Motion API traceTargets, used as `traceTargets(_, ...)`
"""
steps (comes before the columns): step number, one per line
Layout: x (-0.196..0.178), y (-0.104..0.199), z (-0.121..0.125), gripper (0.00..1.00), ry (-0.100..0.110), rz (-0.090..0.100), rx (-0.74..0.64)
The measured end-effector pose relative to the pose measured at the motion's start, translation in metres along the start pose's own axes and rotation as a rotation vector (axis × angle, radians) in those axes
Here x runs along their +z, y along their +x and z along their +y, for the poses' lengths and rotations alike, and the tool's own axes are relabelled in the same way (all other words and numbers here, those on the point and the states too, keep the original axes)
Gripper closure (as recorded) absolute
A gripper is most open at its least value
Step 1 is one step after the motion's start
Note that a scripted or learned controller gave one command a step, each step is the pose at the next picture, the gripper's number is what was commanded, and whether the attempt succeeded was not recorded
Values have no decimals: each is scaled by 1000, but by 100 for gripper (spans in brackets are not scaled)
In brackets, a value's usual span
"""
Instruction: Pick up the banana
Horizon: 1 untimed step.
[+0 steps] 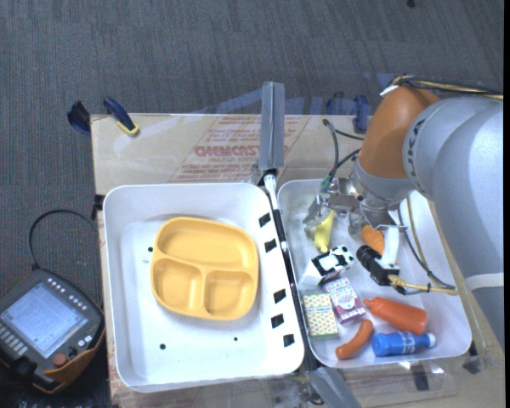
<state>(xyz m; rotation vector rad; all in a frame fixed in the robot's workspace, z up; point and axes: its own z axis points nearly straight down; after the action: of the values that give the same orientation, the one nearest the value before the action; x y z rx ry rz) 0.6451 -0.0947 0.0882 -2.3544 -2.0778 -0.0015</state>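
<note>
Right bin [459,313]: the banana [324,229] lies in the upper left part, near the dividing wall. Its long axis runs steeply up and down in the camera view, tilted slightly, upper end toward the gripper, lower end toward the black-and-white toy [334,263].

The gripper [338,204] sits directly over the banana's upper end. Whether its jaws are apart or closed cannot be told.

Nearby contents: two small cartons [333,306], a sausage [354,340], an orange bottle [397,314], a blue bottle [404,343].

Left bin [127,330]: holds a yellow divided plate [206,267].
</note>
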Motion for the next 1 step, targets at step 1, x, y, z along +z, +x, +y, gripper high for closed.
traceTargets(1,-8,1,0,100,4,3,1)
